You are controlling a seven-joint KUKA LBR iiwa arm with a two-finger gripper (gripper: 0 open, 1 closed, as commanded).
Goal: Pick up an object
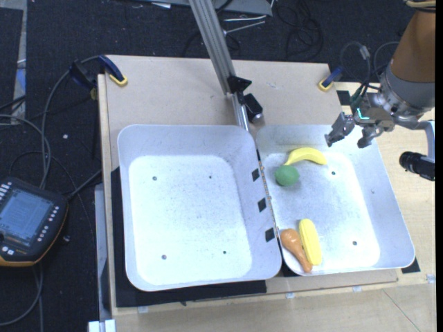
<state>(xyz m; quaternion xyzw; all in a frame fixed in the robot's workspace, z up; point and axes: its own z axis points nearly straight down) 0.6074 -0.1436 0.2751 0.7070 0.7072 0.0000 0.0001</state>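
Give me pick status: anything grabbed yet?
Nothing done yet. The gripper hangs open over the right bin's far edge, nothing between its fingers. Banana, green ball, yellow piece and carrot all lie in that bin. Descent, grasp and lift remain.

camera view: fixed overhead | slanted down | both bins [138,140] framed whole

No text, label, brand, number or sign can be read anywhere here. The handheld pendant [24,220] lying on the floor off the bench's left edge has a lit screen, but whatever it displays is too small and blurred to make out. The black tabs [261,205] along the seam between the two bins carry no legible marking
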